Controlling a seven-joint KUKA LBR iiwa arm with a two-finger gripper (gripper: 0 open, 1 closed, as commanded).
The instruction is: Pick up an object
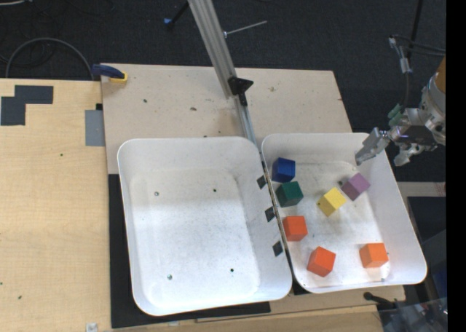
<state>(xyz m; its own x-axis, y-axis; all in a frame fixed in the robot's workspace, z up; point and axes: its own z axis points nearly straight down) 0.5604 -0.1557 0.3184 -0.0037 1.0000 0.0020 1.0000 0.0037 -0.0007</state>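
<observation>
The right white bin (pixel 408 221) holds several small cubes: blue (pixel 284 169), dark green (pixel 290 193), yellow (pixel 333 201), purple (pixel 355 186), and three orange ones (pixel 295 227) (pixel 321 260) (pixel 373 255). My gripper (pixel 381 156) hovers over the bin's far right rim, above and to the right of the purple cube. It is open, with nothing between its fingers. One finger (pixel 366 151) points down-left toward the purple cube.
The left white bin (pixel 131 178) sits beside the right one, with black clips (pixel 269 214) along the shared wall. A slanted aluminium bar (pixel 215 39) rises behind the bins. A wooden bench (pixel 51 199) lies to the left.
</observation>
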